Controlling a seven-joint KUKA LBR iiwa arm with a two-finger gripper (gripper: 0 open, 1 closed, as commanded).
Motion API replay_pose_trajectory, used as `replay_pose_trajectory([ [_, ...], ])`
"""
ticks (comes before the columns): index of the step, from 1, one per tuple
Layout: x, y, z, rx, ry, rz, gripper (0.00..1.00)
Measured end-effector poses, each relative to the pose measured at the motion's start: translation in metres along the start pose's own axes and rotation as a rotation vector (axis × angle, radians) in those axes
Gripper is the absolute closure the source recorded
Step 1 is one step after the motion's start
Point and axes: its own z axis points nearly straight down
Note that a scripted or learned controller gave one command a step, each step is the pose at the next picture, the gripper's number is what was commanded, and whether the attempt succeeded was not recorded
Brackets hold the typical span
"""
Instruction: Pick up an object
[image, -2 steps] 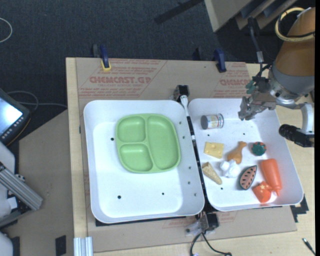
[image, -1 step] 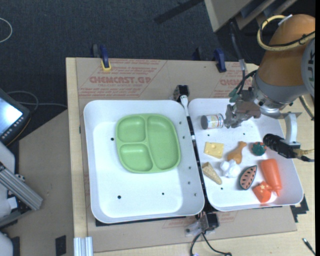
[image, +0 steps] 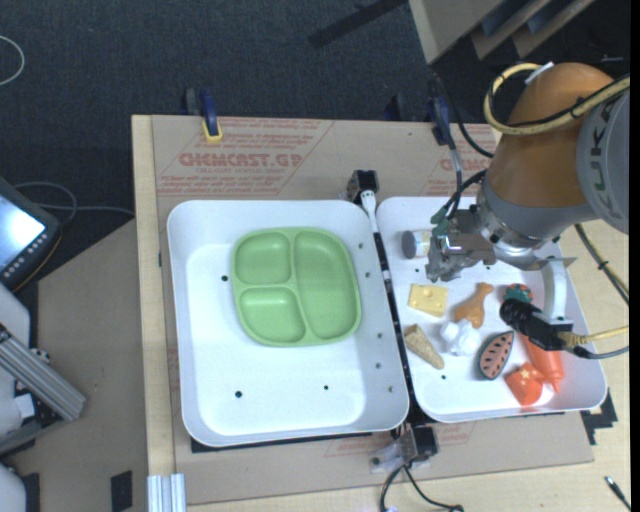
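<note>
You will find the yellow wedge (image: 428, 299) lying flat in the right bin (image: 455, 395), toward that bin's 9 o'clock side. It sits just at 7 o'clock of the gripper (image: 447, 262), near it but apart from it. From the wedge, a tan drumstick-shaped piece (image: 475, 306) lies just at 3 o'clock, a small white piece (image: 459, 337) at 5 o'clock, and a pale tan cone-like piece (image: 424, 346) at 6 o'clock. Farther out at 4 o'clock you see a dark oval slice (image: 495, 355) and an orange piece (image: 532, 380). A small green piece (image: 518, 293) lies at 3 o'clock beyond the drumstick. A short grey cylinder (image: 409, 243) sits at 11 o'clock of the wedge, just at 9 o'clock of the gripper. The left bin (image: 200, 350) holds a green divided plate (image: 296, 286). The gripper hangs over the right bin's upper part; you cannot tell whether it is released or clenched, and nothing shows in its grasp.
</note>
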Motion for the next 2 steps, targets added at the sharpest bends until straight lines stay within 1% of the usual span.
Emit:
replay_pose_trajectory([
  [2,-0.0009,0.0028,-0.0025,-0.006,-0.002,0.003,1.00],
])
